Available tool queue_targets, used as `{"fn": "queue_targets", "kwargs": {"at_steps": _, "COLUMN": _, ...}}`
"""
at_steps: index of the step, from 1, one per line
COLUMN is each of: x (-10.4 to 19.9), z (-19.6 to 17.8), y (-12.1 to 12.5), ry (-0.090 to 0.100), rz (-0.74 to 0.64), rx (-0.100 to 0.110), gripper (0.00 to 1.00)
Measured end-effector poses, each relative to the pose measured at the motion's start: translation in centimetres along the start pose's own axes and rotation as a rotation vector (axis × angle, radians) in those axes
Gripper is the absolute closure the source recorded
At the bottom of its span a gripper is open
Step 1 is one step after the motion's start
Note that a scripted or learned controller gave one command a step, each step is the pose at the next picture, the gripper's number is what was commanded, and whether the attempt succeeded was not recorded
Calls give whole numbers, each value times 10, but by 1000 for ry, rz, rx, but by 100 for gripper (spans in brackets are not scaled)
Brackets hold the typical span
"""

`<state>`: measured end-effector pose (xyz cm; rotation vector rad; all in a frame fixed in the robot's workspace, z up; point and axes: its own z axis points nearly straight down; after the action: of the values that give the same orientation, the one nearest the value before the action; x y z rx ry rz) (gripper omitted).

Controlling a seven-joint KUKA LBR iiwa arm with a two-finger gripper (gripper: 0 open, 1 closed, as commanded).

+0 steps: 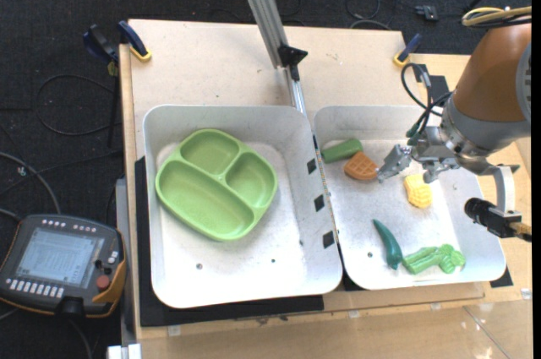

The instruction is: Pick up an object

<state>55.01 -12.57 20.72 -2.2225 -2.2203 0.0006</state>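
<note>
In the right white bin, the gripper hovers spread wide, nothing held, above the yellow corn-shaped toy. Approach step; next: descend, centre, close.

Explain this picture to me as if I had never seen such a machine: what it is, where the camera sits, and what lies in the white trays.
One camera looks down at a slant on a bench. The grey and orange robot arm reaches in from the right; its metal pincer hangs over the right white bin. That bin holds a green cylinder, an orange waffle-like toy, a yellow corn-like toy, a dark green pepper-like toy and a light green leafy toy. The left white bin holds a green divided plastic plate. Nothing shows between the pincer's fingers.
</note>
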Motion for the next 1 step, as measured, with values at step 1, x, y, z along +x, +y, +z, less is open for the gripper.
{"fn": "queue_targets", "kwargs": {"at_steps": 1, "x": 0, "z": 0, "y": 0, "ry": 0, "rz": 0, "rx": 0, "gripper": 0}}
